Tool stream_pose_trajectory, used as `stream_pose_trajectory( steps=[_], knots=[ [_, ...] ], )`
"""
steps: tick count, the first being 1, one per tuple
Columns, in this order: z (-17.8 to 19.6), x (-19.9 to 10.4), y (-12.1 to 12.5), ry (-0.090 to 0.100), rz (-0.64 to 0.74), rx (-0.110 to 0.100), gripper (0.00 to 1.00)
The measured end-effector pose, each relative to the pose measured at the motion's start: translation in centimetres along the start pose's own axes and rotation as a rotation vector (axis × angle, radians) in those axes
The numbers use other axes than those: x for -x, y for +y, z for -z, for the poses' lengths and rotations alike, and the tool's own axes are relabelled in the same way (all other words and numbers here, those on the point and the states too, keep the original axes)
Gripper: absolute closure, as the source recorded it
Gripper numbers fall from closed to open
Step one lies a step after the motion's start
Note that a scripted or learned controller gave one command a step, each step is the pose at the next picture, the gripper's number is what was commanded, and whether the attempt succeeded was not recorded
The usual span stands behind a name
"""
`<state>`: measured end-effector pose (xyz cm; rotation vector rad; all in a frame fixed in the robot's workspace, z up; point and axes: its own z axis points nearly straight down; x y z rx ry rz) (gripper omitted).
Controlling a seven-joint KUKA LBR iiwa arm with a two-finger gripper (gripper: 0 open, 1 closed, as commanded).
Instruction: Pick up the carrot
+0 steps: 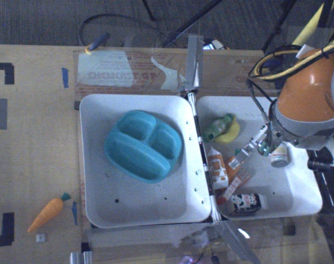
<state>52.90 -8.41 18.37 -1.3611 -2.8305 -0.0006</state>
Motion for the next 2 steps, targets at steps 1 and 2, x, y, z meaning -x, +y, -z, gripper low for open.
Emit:
stream_pose_trajectory(
  steps=[1, 2],
  knots=[
    [-8.3, 0.2, -2.9, -0.02, 0.268, 0.01, 0.0],
    [-9.2, 4.3, -0.7, -0.012, -0.123, 0.013, 0.0]
  ],
)
